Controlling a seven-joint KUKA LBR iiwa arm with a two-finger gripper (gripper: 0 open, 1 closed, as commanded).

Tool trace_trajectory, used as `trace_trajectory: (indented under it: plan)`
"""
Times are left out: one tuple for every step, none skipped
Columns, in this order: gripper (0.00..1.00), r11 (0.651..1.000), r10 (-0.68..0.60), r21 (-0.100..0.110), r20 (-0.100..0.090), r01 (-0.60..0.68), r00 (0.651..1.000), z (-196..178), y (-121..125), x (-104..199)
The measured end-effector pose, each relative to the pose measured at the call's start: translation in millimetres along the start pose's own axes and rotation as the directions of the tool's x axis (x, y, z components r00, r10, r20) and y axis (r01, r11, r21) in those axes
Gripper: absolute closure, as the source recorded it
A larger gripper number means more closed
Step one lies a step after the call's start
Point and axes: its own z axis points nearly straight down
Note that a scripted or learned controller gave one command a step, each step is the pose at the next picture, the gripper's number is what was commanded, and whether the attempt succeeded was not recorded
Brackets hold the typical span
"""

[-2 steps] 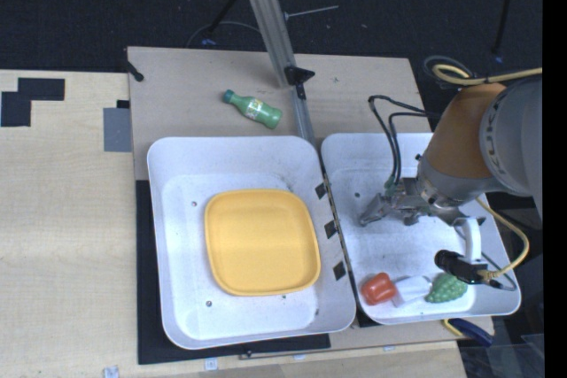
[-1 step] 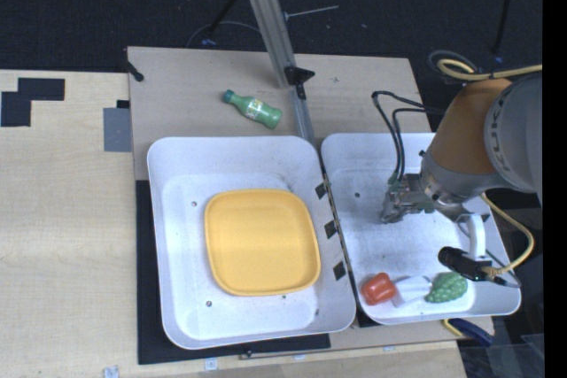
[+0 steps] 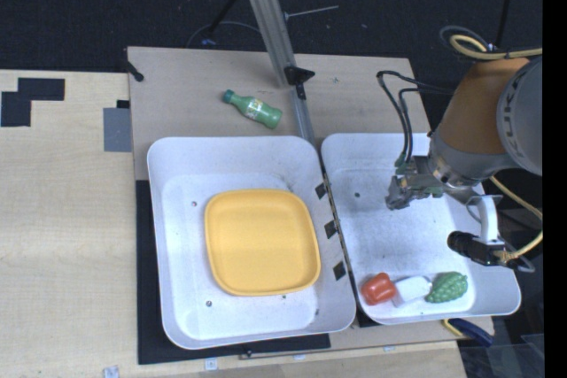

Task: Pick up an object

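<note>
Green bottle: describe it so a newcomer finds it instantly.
Start at the two white bins; look past the left bin's far edge to the bare bench. The bottle lies there on its side, left of the slanted metal rail. It is the one green thing outside the bins.

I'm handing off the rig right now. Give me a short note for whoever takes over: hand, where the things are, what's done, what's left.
Hand: over the middle of the right bin, nothing seen in it; whether it is open or shut can't be told.
Things: red pepper, white block and green grapes sit in a row along the right bin's near edge. Yellow plate lies in the left bin. Green bottle lies on the bench behind the bins.
Done: nothing picked up.
Left: pick up one object; the three in the right bin are closest.
</note>
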Motion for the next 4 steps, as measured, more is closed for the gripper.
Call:
trace_trajectory:
  plan:
    - [1.0, 1.0, 0.001, 0.0, 0.0, -0.001, 1.0, -52.4, -3.2, -10.0]
    - [1.0, 1.0, 0.001, -0.001, 0.0, -0.001, 1.0, -114.8, -1.0, -8.5]
    - [1.0, 1.0, -0.002, 0.004, -0.001, 0.002, 1.0, -112.5, -9.7, 32.2]
    - [1.0, 1.0, -0.002, 0.005, -0.001, 0.002, 1.0, -100.9, -11.7, 82.3]
